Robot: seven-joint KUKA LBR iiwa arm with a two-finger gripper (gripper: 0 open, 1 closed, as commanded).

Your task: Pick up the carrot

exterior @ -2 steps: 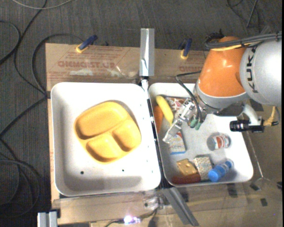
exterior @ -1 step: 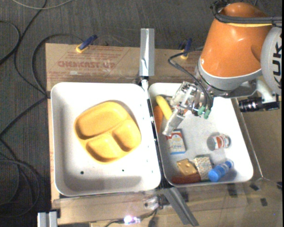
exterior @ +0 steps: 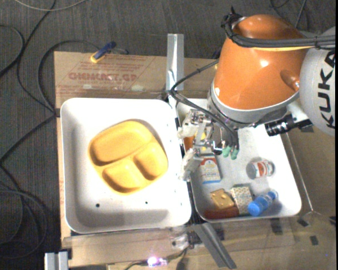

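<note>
We're looking down on a robotics lab test cell, no question. Two shallow white bins (exterior: pixel 67 167) sit side by side on a bench across the middle of the frame, backed by a sheet of brown cardboard (exterior: pixel 112 75) at upper left. Loose black cables (exterior: pixel 11 66) snake over dark carpet (exterior: pixel 158 10) along the top and left edges. At upper right, the big grey-and-orange KUKA arm (exterior: pixel 259 66) looms in, lettering showing. Metal framing (exterior: pixel 174 55) runs up between the bins.

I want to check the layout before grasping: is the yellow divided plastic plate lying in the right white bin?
No, the yellow divided plastic plate lies in the left white bin, apart from the right white bin.
</note>
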